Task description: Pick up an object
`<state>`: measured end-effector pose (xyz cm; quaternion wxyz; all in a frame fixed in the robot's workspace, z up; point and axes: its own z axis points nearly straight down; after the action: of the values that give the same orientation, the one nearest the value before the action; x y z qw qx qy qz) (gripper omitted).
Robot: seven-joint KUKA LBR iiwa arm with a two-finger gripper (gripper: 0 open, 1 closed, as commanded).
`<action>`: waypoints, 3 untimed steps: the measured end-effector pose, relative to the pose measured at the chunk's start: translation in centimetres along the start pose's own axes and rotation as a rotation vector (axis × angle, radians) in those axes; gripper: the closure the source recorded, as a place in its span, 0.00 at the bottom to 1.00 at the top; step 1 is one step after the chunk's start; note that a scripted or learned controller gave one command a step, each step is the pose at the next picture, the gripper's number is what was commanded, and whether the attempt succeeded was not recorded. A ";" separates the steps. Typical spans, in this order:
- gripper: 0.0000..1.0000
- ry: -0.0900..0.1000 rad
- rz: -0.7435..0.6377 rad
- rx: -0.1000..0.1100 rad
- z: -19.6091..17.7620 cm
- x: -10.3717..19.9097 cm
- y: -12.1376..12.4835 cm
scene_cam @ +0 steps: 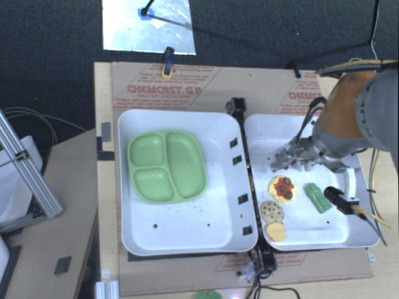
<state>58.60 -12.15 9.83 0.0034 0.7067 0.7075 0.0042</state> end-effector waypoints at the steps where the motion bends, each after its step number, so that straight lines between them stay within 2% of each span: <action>1: 0.00 -0.003 -0.005 0.003 1.4 -0.8 5.8; 2: 0.00 -0.007 0.004 0.002 -3.0 -8.8 7.4; 3: 0.00 -0.001 -0.010 0.001 -9.9 -0.5 8.6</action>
<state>67.13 -12.68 19.78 0.0032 0.7032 0.7110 0.0034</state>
